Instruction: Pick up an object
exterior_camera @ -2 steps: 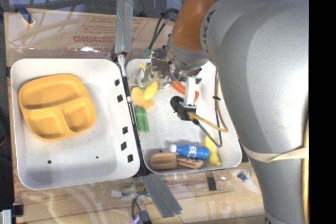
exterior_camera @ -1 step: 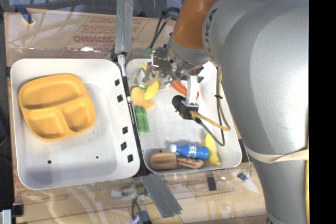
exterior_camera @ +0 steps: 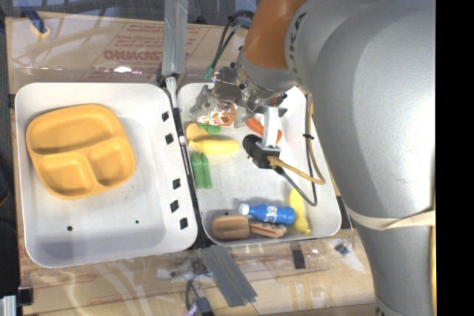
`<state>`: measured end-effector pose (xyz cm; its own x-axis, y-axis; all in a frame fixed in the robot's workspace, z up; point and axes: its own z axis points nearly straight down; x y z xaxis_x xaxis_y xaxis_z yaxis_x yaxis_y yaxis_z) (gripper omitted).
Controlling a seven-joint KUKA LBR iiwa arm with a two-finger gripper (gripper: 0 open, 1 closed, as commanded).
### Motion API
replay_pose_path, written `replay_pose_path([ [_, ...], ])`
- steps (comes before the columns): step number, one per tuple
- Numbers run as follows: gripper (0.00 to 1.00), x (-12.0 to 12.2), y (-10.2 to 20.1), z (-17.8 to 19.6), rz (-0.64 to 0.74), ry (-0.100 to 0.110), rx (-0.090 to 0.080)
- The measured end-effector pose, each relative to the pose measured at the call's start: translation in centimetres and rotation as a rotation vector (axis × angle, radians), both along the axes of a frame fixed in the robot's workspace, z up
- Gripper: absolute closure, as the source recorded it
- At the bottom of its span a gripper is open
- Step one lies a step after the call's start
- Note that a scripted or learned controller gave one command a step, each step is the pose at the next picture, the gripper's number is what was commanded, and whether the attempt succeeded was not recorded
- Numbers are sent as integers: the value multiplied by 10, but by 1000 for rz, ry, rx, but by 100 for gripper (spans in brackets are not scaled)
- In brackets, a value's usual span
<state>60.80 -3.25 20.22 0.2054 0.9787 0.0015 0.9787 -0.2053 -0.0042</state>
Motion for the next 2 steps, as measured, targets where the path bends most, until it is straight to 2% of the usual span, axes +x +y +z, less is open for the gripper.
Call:
replay_pose_path([
  [1, 0, -32, -61, -94, -132, 10, -3],
  [2, 100, -29, -59, -81, -125, 5, -1],
])
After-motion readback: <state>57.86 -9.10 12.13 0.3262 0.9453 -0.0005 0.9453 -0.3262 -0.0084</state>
